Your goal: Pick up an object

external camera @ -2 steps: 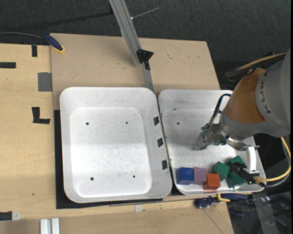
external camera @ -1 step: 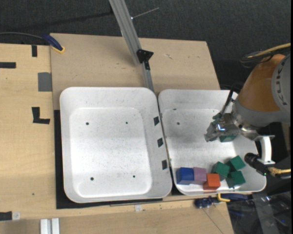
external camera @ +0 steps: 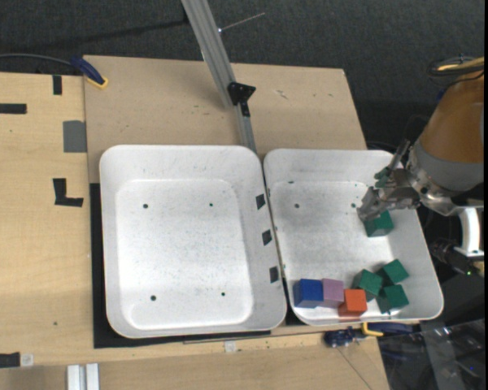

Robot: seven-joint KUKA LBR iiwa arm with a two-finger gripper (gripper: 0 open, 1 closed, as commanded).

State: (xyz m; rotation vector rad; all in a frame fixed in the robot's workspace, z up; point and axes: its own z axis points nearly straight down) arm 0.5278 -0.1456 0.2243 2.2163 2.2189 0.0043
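Far left, a blue-handled clamp (external camera: 90, 71) lies near the bench's back edge, w/ black tape marks on the wood beside it. Next is the left bin (external camera: 114, 218), white & speckled, a few dark dots on its floor. A slanted metal rail (external camera: 207, 35) comes down from the top to the seam betw. the bins.

Then the right bin (external camera: 325, 177), touching the left one. Along its near edge: a blue block (external camera: 309, 291), a pale purple block (external camera: 333, 291) just beside it, an orange block (external camera: 355, 301) touching the purple, then three green blocks bunched in the near right corner, one (external camera: 368, 282) next to the orange, one (external camera: 395, 270) further back, one (external camera: 393, 298) nearest the rim.

My claw (external camera: 374, 210) sits low over the right bin's right side, arm (external camera: 455, 128) coming in from the right. A fourth green block (external camera: 379, 223) is right at my fingertips, apart from the corner bunch. It looks to be touching the tips, but I can't tell if it's betw. them or just under them. Can't tell how far open I am either; the tips are a dark blur from here.
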